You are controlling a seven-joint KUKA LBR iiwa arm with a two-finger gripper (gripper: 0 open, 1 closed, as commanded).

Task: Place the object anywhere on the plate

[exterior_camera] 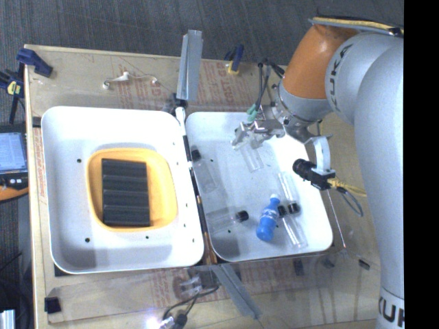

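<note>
We see the pincer (248, 134) over the right bin (226, 249), grip unclear, blue bottle (268, 219) lying apart, yellow plate (162, 190) left.

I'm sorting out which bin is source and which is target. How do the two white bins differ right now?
The left bin holds one thing, a yellow plate with a dark ribbed insert; the right bin holds scattered small items, including a blue bottle and clear tubes. The gripper hangs over the right bin's far end, not the left bin. Both are shallow, white and rounded at the corners.
</note>
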